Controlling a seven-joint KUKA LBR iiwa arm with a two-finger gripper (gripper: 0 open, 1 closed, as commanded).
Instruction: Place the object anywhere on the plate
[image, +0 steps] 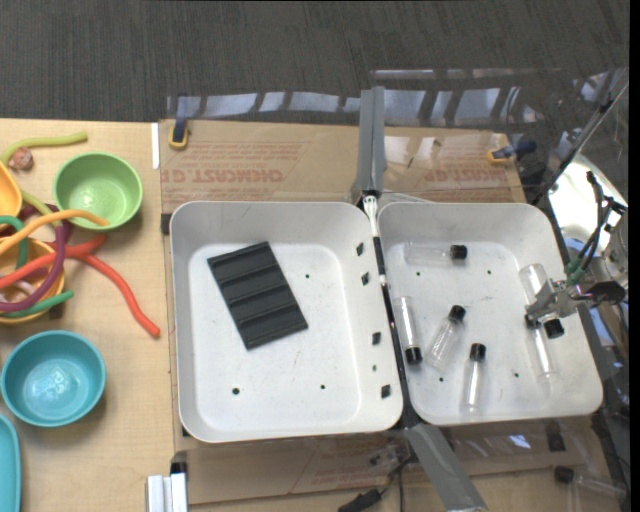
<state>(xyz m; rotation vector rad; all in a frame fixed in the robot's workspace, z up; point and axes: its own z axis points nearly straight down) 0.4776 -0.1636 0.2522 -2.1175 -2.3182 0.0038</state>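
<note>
Nearest us, clear black-capped vials (446, 334) lie loose in the right bin (500, 405), apart from the black ribbed plate (257, 294) at centre-left; we judge the gripper (548, 312), right edge, poised over one.

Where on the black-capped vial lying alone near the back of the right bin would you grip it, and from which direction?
Take the vial mid-body on the clear tube, coming straight down, pincer closing across its narrow width. It lies flat, cap to the view's right, apart from the others.

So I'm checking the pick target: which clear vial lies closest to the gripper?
The vial at the right bin's right edge, right by the gripper. The other black-capped vials lie further left, toward the bin's middle.
</note>
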